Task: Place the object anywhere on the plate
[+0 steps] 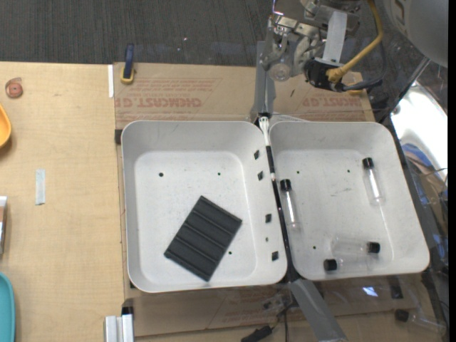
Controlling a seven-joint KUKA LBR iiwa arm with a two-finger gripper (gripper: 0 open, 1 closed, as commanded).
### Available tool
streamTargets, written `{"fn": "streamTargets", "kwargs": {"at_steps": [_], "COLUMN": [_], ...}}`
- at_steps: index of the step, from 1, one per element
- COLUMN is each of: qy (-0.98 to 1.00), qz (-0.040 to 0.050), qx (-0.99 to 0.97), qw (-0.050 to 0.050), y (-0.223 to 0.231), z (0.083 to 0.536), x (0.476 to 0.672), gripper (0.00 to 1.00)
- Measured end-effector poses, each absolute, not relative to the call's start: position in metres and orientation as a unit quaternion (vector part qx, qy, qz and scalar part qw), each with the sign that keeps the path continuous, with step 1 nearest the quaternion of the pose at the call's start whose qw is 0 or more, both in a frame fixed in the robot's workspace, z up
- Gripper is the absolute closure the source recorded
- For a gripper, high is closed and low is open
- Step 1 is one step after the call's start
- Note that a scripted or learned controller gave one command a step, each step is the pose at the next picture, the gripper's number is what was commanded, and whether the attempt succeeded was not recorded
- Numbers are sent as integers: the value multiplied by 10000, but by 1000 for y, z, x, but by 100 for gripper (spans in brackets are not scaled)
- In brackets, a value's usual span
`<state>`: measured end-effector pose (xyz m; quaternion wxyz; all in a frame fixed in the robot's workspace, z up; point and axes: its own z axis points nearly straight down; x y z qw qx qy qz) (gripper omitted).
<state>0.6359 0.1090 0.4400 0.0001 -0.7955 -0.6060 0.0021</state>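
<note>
Plate: the dark ribbed rectangular plate (204, 237) lies flat and turned at an angle in the lower middle of the left bin (139, 191).
Objects: three clear tubes with black caps lie in the right bin (399, 191). One tube (288, 205) rests near that bin's left wall, a second tube (371, 180) lies toward the upper right, and a third tube (353, 249) lies along the lower edge. A small black cap (330, 265) sits near the third tube's left end, at the lower edge of the bin.
Gripper: the gripper (279, 66) hangs at the top of the frame, above the back rim where the two bins meet, well apart from plate and tubes. Whether its fingers are together or apart cannot be told; nothing is seen between them.
Surroundings: brown cardboard (185, 91) lies under the bins; a pale wooden bench (57, 226) fills the left of the frame.
</note>
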Motion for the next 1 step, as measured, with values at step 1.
{"fn": "streamTargets", "kwargs": {"at_steps": [1], "qy": [-6067], "qz": [47], "qx": [-7949], "qw": [0], "y": [110], "z": [447], "x": [637], "gripper": [100]}}
